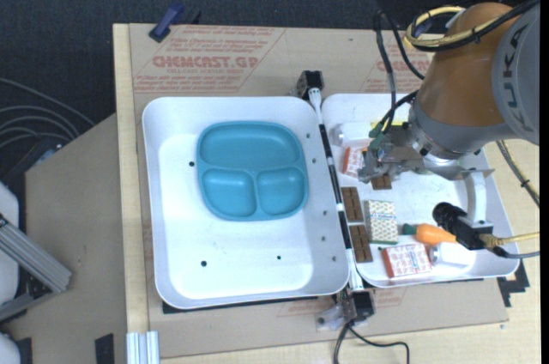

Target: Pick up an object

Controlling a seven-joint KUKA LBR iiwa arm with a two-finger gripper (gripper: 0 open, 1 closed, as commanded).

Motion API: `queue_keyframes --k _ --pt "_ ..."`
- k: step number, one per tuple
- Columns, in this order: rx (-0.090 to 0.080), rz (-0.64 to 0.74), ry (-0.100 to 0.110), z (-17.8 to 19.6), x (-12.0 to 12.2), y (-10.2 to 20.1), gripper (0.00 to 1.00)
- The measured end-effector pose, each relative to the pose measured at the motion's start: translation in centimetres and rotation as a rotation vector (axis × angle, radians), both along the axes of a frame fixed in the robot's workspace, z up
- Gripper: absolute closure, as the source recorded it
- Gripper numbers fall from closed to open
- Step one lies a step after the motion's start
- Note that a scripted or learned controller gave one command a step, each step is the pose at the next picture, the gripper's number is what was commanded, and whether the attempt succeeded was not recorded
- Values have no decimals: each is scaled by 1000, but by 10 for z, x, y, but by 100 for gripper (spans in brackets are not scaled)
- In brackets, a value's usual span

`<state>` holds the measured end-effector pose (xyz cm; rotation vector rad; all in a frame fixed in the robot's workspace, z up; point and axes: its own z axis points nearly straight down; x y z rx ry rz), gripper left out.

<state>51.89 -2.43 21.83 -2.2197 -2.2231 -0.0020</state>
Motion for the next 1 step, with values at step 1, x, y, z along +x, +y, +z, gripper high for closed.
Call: queue_keyframes --k 1 --pt "0 0 1 29 -22 64 100"
